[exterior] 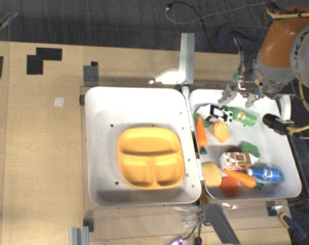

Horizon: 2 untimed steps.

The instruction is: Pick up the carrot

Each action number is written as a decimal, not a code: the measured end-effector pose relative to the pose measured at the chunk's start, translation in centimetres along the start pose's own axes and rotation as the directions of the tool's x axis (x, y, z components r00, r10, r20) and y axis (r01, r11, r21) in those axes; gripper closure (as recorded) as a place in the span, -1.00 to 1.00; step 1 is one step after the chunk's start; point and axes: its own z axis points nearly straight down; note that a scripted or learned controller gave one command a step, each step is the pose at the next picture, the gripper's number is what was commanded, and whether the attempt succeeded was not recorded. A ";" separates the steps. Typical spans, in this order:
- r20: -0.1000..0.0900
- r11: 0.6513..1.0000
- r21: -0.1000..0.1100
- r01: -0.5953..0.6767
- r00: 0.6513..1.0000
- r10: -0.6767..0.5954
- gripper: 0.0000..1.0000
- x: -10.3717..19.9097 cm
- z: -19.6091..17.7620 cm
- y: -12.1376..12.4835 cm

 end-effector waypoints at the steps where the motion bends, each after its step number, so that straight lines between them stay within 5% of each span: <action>1: 0.000 1.000 -0.004 0.006 1.000 -0.006 1.00 0.2 -1.1 0.2; 2: 0.000 0.996 0.001 -0.085 0.996 0.085 1.00 2.5 3.5 -2.3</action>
